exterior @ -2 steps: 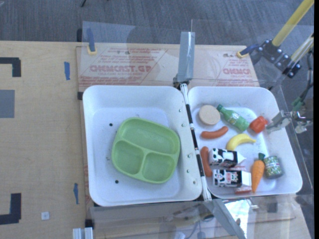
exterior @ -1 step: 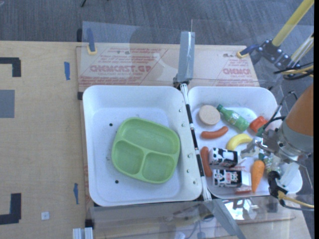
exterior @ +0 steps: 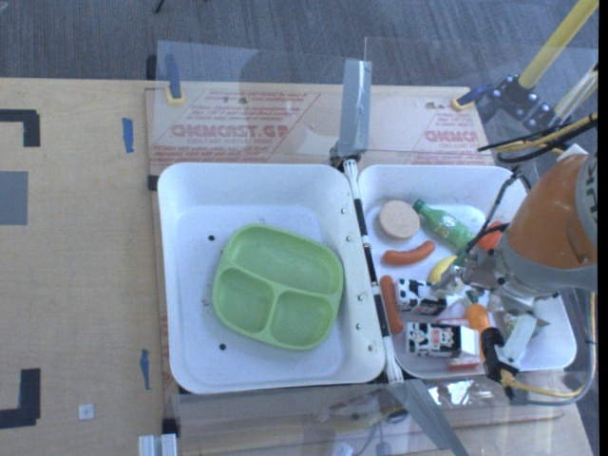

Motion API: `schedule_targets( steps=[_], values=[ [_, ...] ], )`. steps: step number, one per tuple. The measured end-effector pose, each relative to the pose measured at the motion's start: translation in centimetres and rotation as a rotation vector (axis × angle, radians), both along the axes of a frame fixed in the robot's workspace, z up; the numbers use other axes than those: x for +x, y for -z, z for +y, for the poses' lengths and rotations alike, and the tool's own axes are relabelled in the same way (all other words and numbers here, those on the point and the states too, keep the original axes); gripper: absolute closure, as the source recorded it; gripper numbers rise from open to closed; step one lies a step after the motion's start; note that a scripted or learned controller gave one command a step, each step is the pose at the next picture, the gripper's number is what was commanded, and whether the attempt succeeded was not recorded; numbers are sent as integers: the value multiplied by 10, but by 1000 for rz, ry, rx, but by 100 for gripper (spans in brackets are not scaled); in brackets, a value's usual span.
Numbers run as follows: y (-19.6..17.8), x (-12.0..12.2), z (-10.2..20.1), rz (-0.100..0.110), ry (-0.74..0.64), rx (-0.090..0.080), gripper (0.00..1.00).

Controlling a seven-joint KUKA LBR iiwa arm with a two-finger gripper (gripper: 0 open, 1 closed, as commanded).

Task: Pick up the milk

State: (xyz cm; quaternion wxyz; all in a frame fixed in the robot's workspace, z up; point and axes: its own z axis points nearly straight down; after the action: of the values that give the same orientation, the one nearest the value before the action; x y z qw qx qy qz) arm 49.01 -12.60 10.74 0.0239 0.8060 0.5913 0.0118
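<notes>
Right white bin crowded with food, pincer low over milk carton, spread indiscernible

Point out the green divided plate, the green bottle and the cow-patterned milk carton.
green divided plate (exterior: pixel 276 285): camera view, on the ridge between its compartments.
green bottle (exterior: pixel 443 222): camera view, on its body.
cow-patterned milk carton (exterior: pixel 415 295): camera view, on its spotted side.
</notes>
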Motion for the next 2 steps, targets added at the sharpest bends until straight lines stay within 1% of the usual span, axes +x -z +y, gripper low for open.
schedule_targets(
  steps=[1,2],
  values=[
    [0,1,1,-2,-1,1,0],
    [1,1,18,-11,265,12,0]
  ],
)
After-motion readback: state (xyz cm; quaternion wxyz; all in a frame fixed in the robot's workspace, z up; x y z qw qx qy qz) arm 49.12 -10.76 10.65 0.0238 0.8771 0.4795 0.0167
